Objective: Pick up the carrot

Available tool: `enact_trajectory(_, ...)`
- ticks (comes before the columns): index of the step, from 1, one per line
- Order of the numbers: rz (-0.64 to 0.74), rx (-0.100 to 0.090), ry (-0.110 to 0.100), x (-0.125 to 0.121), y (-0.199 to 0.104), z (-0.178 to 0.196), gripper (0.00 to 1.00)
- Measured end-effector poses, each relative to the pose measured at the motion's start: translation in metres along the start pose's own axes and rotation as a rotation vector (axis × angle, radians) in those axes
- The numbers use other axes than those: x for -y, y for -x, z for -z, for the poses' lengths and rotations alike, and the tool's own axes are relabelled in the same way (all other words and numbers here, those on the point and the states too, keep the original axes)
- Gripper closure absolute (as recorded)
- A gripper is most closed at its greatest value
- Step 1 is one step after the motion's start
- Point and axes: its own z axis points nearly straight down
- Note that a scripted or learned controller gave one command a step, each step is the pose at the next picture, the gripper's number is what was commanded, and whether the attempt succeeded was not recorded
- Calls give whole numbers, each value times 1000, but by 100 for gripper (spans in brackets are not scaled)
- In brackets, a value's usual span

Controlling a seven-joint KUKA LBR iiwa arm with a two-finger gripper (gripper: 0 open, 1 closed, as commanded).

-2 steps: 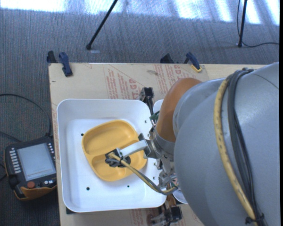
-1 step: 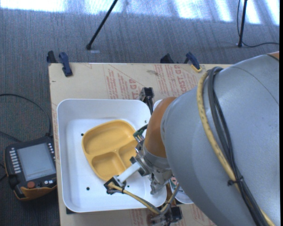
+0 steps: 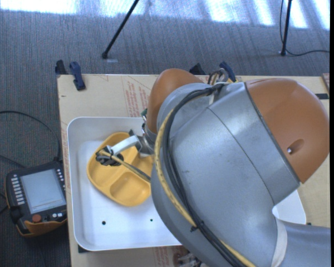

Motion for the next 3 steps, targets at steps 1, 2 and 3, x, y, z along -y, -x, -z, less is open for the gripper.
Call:
enact_trajectory(1, -14, 25, -9, -3, 6, 6, 100)
enact_trajectory(2, -66, -11, -9, -7, 59, 4, 100)
enact_trajectory(3, 37, -7, -7, 106, 59, 131, 100)
